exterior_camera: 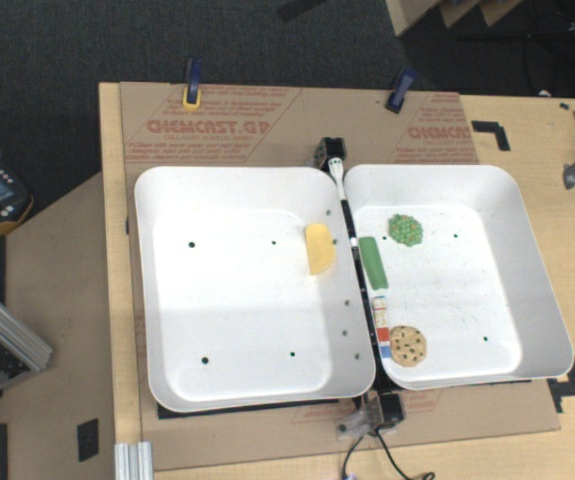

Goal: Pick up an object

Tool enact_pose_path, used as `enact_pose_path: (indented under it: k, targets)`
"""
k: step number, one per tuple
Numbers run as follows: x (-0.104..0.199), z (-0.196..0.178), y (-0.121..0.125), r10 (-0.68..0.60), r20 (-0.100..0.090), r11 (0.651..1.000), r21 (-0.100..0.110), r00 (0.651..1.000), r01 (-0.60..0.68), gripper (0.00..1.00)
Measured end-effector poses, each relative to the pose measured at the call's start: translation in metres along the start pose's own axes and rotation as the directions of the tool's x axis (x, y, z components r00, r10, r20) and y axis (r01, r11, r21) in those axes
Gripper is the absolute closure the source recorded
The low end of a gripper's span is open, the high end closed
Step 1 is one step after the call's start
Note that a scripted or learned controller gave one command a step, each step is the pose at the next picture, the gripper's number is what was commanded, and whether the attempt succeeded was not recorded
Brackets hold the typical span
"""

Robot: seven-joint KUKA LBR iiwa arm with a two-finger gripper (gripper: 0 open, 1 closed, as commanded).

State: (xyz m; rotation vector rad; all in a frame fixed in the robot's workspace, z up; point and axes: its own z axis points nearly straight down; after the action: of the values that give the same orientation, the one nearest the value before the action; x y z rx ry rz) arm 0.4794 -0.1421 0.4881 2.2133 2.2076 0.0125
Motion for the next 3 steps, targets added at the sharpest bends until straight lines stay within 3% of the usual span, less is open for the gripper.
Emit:
enact_pose_path:
  k: [1,2,3]
  targets:
    - [0.002,-0.004,0.001,-0.003,-0.002,1.000,0.011,1.000,0.003,1.00]
    - [-0.022,0.098,0.021,0.000,-0.007,1.000,0.027,1.000,0.000,1.00]
    - [-0.008,0.155,0.004,-0.002,-0.008,1.000,0.024,1.000,0.002,1.00]
